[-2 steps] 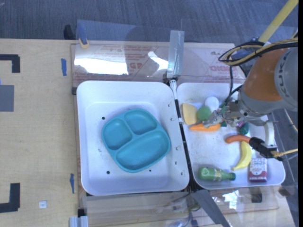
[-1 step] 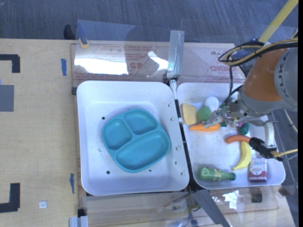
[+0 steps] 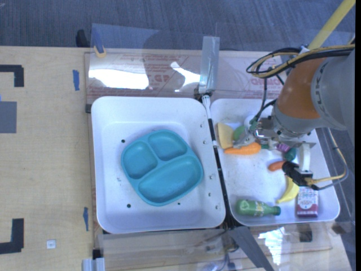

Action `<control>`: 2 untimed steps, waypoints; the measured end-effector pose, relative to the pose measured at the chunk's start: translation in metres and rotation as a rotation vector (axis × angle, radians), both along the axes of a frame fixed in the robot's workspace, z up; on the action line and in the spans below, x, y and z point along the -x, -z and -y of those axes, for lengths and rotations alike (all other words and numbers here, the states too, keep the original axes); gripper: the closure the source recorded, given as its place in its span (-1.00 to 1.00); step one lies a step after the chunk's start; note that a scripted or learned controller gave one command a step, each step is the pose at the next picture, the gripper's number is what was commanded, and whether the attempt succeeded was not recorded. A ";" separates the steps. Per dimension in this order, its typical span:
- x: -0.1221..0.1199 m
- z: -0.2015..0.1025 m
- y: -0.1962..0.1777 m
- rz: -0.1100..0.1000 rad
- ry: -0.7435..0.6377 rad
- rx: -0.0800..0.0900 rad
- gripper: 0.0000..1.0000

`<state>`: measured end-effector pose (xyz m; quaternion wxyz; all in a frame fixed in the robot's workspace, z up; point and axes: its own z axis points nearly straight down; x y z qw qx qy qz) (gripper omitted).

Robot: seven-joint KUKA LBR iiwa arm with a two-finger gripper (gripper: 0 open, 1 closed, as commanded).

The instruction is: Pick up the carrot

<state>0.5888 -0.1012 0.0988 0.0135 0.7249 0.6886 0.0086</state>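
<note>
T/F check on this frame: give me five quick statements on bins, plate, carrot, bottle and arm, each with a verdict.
1. The blue divided plate lies in the left bin. True.
2. The carrot lies on the plate. False: it lies in the right bin, near the divider.
3. The green bottle stands upright. False: it lies on its side near the bin's front edge.
4. The arm is over the right bin. True.
5. The banana is in the left bin. False: it is in the right bin, beside a small red carton.
</note>
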 end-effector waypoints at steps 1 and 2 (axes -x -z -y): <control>0.005 -0.002 0.000 0.001 0.245 -0.017 -1.00; 0.051 0.010 0.013 -0.027 0.294 -0.013 -1.00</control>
